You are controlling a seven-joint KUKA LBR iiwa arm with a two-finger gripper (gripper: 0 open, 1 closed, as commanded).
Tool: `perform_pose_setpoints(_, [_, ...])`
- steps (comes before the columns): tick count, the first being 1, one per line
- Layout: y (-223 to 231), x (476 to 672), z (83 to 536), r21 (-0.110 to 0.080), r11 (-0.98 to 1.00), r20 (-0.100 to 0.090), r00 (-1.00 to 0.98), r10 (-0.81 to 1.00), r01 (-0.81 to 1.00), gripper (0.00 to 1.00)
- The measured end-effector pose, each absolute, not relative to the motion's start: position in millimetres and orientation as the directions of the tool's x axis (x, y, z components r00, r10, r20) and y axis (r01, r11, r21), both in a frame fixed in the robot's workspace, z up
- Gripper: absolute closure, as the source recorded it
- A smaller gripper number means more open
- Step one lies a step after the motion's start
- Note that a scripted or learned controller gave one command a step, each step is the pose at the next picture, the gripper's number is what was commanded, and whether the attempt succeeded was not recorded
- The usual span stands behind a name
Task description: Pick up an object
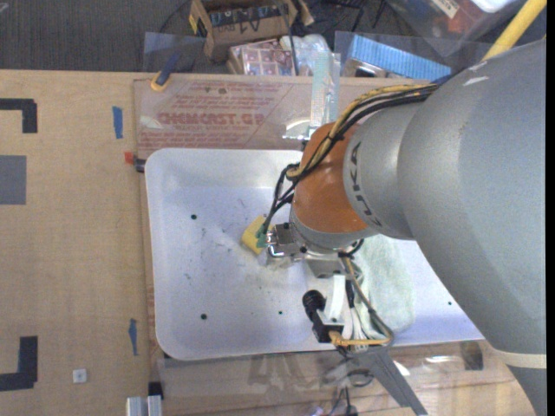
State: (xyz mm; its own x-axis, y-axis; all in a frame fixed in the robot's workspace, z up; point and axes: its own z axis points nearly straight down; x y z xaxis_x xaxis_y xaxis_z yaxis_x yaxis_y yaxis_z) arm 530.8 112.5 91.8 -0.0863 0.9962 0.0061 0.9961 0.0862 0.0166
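A small yellow and green object [254, 235] lies on the floor of the white bin [191, 258], near its middle. The grey arm with its orange band [325, 189] reaches in from the right and hangs over the bin. My gripper [279, 243] is at the arm's lower end, right beside the yellow object and partly over its right side. The wrist and cables hide the gripper's tips. A pale green cloth [388, 277] lies in the bin's right part, mostly under the arm.
The bin's raised rim [149, 232] runs along the left. A clear plastic sheet with red lettering [217, 115] lies behind the bin. Cables and a white connector [342, 319] hang from the wrist over the bin's front. Cluttered boxes stand at the back.
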Motion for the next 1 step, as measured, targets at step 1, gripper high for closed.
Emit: perform_pose_setpoints(1, [108.9,483.1,152.0,-0.001,0.038,0.000,-0.038,0.999,0.999,1.00])
